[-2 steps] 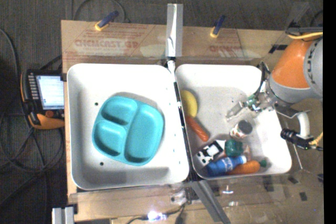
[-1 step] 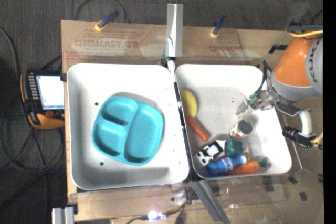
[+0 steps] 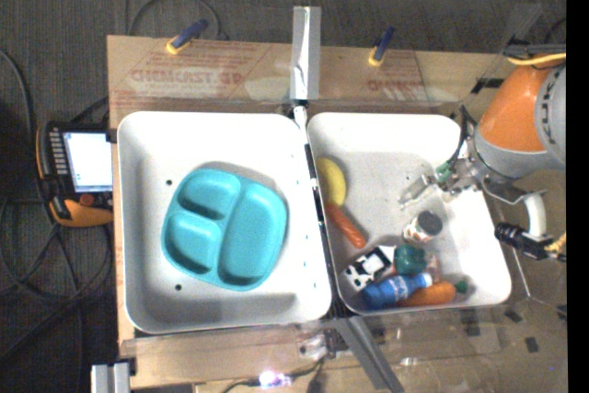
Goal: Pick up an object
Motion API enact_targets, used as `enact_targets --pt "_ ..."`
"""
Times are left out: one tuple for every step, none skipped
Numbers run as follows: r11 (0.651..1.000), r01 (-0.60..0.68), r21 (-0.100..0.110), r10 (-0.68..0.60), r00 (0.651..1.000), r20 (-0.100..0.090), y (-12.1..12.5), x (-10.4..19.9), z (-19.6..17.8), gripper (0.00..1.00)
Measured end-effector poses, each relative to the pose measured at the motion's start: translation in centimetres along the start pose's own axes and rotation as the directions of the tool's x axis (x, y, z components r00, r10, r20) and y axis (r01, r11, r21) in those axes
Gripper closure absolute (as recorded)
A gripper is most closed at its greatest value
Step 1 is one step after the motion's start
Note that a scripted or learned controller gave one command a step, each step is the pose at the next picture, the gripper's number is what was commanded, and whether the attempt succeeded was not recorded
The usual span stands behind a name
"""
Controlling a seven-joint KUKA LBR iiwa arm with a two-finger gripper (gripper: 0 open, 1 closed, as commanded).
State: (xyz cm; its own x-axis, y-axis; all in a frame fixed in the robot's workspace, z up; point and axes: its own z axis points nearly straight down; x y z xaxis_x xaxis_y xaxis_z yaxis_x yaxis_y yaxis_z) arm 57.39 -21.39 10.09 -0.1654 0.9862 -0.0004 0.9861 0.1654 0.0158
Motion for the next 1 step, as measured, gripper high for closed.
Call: enact_targets --pt "0.998 0.057 0.001 -0.057 0.998 -0.002 -0.51 -0.06 0.73 0.00"
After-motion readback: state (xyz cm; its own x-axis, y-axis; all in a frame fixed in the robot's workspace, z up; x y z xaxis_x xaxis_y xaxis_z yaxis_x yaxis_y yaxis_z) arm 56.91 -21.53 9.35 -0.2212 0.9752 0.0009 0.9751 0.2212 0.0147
